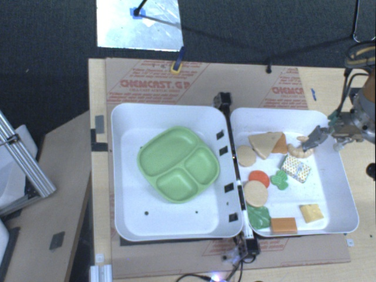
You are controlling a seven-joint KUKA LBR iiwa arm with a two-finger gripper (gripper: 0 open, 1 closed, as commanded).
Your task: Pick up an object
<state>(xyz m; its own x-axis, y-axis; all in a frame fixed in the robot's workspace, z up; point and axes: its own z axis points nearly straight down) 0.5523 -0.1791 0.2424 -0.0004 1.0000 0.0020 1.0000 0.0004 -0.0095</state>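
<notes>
Beside the green plate (178, 164), across the divider, I keep the jaws (311, 140) low over a tan piece (301, 151) to reach it; their grip I cannot tell.

We see a pale wooden counter (98, 157) carrying a flat sheet of brown cardboard with red lettering (158, 82). Two shallow white plastic bins sit side by side on that cardboard, their inner walls touching along a line of black clips. The left bin (126, 216) lies toward the counter's left edge, the right bin (341, 198) toward its right. Near the far edge of the cardboard we find a small yellow clip (176, 68). A dark carpeted floor (47, 51) surrounds the counter.
</notes>
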